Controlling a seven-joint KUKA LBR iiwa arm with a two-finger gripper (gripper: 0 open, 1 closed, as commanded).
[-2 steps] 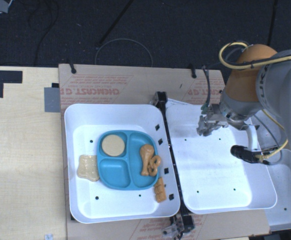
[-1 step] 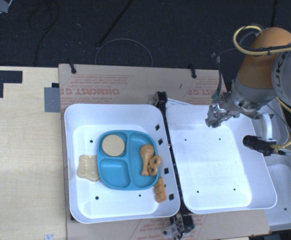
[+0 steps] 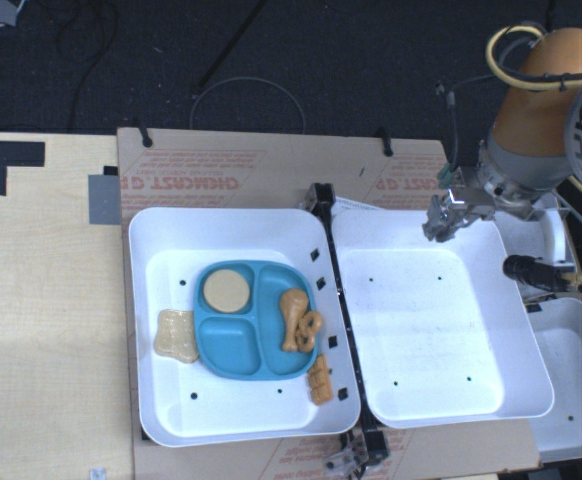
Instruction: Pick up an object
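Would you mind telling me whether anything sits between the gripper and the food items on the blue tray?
Only the raised divider where the two bins meet lies between them. The gripper is above the right bin's far edge; the blue tray with its food sits in the left bin.

Blue tray point(image 3: 233, 353) crowding left bin point(image 3: 161, 408)
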